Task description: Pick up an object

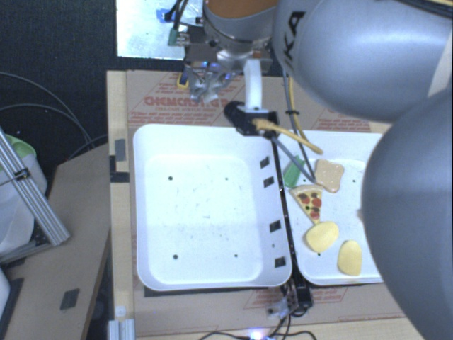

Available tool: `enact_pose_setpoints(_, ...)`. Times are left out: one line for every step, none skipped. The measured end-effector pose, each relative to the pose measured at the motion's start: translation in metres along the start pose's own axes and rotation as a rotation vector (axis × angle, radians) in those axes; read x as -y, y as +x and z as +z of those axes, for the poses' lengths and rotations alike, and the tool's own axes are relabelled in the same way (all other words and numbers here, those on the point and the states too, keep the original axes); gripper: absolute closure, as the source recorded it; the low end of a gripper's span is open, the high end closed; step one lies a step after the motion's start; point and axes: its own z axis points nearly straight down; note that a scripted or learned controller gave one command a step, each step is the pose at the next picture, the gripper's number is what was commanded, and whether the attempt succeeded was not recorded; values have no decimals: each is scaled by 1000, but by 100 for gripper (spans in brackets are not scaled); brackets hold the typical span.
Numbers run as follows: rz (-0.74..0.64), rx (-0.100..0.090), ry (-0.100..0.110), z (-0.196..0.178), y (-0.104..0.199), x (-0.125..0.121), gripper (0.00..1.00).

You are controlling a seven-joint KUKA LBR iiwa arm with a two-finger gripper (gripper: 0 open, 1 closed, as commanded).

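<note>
The pickable things all lie in the right bin (333, 280), at its left end. A pizza-slice toy (309, 201) sits in the middle. A tan bread-like piece (329, 175) is just beyond it, and a green piece (292, 172) is at the far left, close to the wall. Two yellow lumps lie nearer, one rounder (321, 236) and one longer (350, 257), slightly apart.

The gripper (207, 87) hangs well away from them, past the far edge of the left bin (205, 278) and over the cardboard sheet (152, 112). Whether it is open or closed cannot be told, as its tip is a blur of metal and wires.

Red print on the cardboard begins "CHEM"; the rest is not legible. The arm (368, 41) shows the letters "KA".

The arm's grey bulk covers the right bin's right part. Black clips (272, 204) run along the seam between the bins. An aluminium frame (32, 197) stands at the far left, cut off by the edge.
</note>
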Motion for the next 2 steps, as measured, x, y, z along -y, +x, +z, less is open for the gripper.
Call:
enact_pose_setpoints(1, -7, -1, -60, 3, 122, 100)
enact_pose_setpoints(12, 1, 4, -51, 0, 86, 100)
